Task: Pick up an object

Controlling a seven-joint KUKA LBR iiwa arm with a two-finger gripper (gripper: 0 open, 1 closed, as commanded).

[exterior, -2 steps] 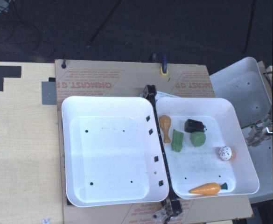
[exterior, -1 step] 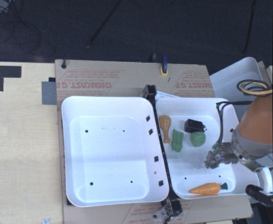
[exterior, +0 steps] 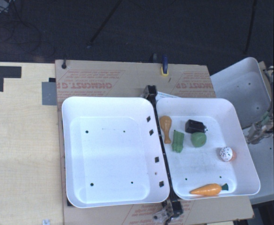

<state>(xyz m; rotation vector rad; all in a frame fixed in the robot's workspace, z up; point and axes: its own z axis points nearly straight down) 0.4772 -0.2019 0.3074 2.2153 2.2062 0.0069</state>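
Observation:
The right bin holds several small objects. A tan, club-shaped piece lies by the divider, with a green block just right of it. A black object sits above a round green lump. Near the right wall rests a white speckled ball. An orange carrot with a green tip lies along the front wall. The grey arm stays outside the bin at the right edge. Its gripper end hangs just past the bin's right rim, apart from every object.
The left bin stands beside the right one, joined by a black clipped divider. Both rest on a cardboard sheet over a light wooden bench. A blue and yellow clamp grips the cardboard's back edge.

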